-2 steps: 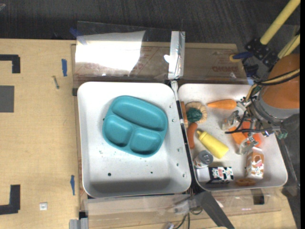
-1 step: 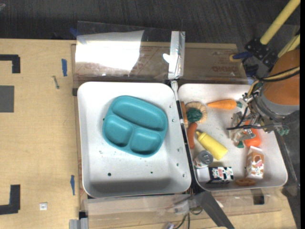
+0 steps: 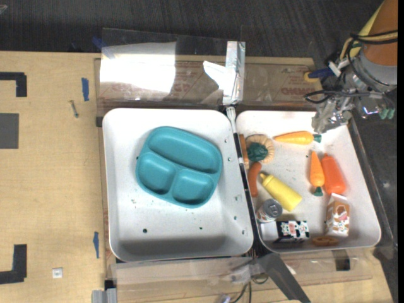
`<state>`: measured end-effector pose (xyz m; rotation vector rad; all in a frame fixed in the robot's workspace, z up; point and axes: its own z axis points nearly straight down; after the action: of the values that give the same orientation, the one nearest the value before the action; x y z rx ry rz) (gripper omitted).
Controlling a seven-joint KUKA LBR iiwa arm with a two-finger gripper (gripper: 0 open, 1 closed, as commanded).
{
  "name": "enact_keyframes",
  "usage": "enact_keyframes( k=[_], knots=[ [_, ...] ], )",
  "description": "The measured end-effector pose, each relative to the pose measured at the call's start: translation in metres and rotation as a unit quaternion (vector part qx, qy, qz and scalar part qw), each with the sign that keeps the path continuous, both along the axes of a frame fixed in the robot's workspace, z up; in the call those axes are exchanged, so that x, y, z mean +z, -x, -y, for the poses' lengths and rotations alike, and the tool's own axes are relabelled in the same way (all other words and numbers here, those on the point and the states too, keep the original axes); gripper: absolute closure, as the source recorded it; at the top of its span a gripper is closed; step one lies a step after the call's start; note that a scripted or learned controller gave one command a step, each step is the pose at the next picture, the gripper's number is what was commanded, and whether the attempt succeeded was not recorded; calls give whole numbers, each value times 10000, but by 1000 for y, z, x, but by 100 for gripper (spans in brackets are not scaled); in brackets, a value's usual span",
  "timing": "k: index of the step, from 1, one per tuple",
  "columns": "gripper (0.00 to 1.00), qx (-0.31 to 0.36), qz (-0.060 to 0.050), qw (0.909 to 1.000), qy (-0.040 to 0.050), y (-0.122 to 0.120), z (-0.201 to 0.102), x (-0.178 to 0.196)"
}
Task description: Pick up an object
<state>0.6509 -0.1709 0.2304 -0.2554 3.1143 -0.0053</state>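
The two-finger metal gripper (image 3: 328,120) hangs at the upper right of the frame, over the back edge of the right-hand shallow white bin (image 3: 369,188). Finger spacing can't be read from this angle. Nothing is visible betw. the fingers, so no grasp is confirmed.

Nearest candidate: the orange plastic carrot with a green tip (image 3: 295,137), lying horizontally just below and left of the gripper, upper part of the right bin.

Handling, as a judgement:
1. Weight: looks like hollow toy plastic, prob. light.
2. Stiffness: rigid shell, unlikely to deform under the fingers.
3. Surface: smooth and glossy, tapered; likely to slip toward the thin end if pinched there.
4. Grip pt.: across the thick mid-section, fingers perpendicular to its long axis.

Other items in the right bin:
- A 2nd orange carrot (image 3: 315,172), upright in frame, touching a red-orange oblong toy (image 3: 333,174) at its right; tight clearance for a finger.
- A yellow plastic bottle (image 3: 281,192), tilted, centre of bin.
- A small white carton w/ red print (image 3: 339,217), lower right.

The left bin (image 3: 120,188) holds a teal 3-compartment plastic tray (image 3: 179,165), wide and shallow, poor fit for a 2-finger pinch.
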Motion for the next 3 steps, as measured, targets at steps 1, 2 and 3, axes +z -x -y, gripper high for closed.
enact_keyframes(
  k=[1, 2, 3],
  knots=[
    [0, -10, -37, 10000, -12, 2, 1, -4],
    [0, 278, -109, 9996, -28, 18, 2, -126],
    [0, 264, -41, 9996, -2, 63, 35, -142]
  ],
)
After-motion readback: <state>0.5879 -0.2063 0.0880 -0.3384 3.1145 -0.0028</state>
